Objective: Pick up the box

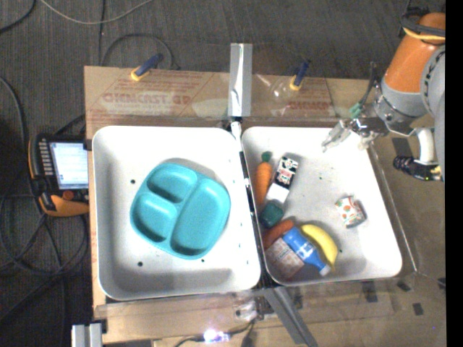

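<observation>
Looking down on the worktop (101, 92) from my remote station, I read it this way:

Arm: I see it reaching in from the right, its orange band at the upper right corner.
Gripper: the gripper (347, 132) hovers over the upper right corner of the right bin (376, 266); I see its thin fingers spread apart, with nothing between them.
Box: the box (283, 178), white with a dark printed top end, lies in the upper left part of the right bin, just beside the carrot (261, 181) and well apart from the gripper.
Near the box: a small teal block (273, 213) sits just below its lower end.
Lower part of right bin: I make out a banana (323, 243) against a blue-labelled bottle (302, 252).
Right side of right bin: a small crumpled packet (350, 210) lies alone.
Left bin: the left bin (116, 266) holds a turquoise divided plate (181, 208).
</observation>
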You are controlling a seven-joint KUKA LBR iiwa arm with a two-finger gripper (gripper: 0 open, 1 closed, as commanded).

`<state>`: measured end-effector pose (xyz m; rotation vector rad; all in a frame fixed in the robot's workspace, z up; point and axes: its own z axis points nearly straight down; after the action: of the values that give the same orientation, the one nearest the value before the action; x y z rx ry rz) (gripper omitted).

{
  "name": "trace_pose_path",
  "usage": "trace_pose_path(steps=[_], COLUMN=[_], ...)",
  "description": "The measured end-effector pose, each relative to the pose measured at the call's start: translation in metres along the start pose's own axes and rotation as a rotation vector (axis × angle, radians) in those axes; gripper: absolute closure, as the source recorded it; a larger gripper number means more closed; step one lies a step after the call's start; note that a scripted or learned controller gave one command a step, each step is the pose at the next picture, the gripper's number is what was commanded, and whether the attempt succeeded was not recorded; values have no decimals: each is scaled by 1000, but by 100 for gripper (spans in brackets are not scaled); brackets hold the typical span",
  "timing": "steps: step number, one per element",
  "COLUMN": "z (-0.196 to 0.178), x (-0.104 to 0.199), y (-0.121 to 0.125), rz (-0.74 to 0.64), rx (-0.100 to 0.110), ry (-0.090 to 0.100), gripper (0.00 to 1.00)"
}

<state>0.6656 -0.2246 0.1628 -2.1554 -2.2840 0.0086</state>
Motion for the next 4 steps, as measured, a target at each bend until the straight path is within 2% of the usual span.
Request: trace_pose_path(steps=[1,2,3,4], z=[10,40,72,52], x=[1,76,97,70], y=[3,-44,-86,-80], rz=[69,227,330,464], rx=[-3,-1,-20,-2], ry=[3,5,-1,12], gripper=[0,0,0,0])
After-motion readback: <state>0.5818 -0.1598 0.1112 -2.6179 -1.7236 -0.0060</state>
